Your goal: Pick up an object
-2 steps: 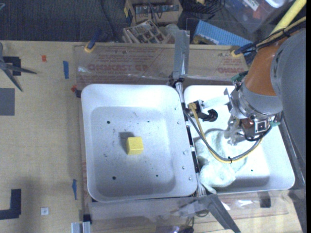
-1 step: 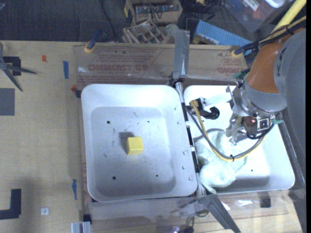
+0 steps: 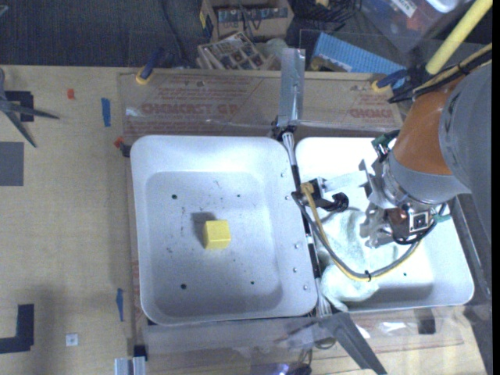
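Observation:
A small yellow block (image 3: 217, 233) lies near the middle of the left bin (image 3: 156, 162), alone on its grey floor. My gripper (image 3: 373, 229) hangs low over the right bin (image 3: 445, 287), well to the right of the block and across the divider from it. The grey arm with its orange band (image 3: 422, 143) comes in from the upper right above it. Something pale and rounded (image 3: 348, 281) lies at the right bin's front left corner, partly washed out by glare.
A yellow and black cable (image 3: 328, 241) loops from the divider between the bins down across the right bin's floor. A clear panel and a metal post (image 3: 291, 84) stand behind the bins. Small tools lie on the bench at far left.

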You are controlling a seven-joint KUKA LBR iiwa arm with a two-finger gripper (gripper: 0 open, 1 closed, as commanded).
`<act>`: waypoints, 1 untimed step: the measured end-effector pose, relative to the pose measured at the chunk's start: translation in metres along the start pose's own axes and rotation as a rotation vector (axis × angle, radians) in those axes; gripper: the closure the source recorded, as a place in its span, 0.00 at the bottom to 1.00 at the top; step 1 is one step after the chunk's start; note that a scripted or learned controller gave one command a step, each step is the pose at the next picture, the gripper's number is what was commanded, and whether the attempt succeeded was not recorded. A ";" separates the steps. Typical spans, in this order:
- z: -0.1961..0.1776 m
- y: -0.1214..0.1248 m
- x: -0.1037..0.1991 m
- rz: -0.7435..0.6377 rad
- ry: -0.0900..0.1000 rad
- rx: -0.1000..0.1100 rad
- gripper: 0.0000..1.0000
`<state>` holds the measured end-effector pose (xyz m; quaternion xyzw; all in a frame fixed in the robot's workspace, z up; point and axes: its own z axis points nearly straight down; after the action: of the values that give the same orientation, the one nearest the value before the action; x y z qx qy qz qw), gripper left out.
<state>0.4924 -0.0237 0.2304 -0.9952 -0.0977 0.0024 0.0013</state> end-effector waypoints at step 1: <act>-0.009 0.002 0.000 0.003 -0.001 0.000 1.00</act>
<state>0.4928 -0.0257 0.2398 -0.9954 -0.0962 0.0027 0.0014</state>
